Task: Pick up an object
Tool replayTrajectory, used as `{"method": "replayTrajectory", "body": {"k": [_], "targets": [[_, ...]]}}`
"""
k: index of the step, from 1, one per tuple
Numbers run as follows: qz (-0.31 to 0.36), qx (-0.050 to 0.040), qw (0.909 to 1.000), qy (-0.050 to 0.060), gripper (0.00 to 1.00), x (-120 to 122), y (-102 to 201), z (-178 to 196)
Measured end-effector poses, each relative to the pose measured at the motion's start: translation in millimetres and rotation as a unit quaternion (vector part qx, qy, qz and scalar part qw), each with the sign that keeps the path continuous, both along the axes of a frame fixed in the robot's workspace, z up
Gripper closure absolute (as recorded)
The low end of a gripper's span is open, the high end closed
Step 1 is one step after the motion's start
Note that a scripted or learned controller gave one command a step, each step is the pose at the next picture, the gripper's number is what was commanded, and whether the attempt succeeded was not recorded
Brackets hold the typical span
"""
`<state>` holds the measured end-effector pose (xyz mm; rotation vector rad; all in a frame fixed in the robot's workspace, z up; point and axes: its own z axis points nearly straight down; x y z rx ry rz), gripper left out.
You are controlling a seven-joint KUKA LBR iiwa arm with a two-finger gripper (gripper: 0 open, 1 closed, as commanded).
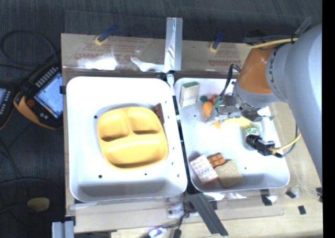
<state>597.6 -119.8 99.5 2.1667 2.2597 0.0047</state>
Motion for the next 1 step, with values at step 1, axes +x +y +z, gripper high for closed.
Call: {"method": "replayTrajectory", "body": {"k": [1], "targets": [[-0.037,0.0018,0.9993,0.006,1.0,12.9,87.9,83.5]]}}
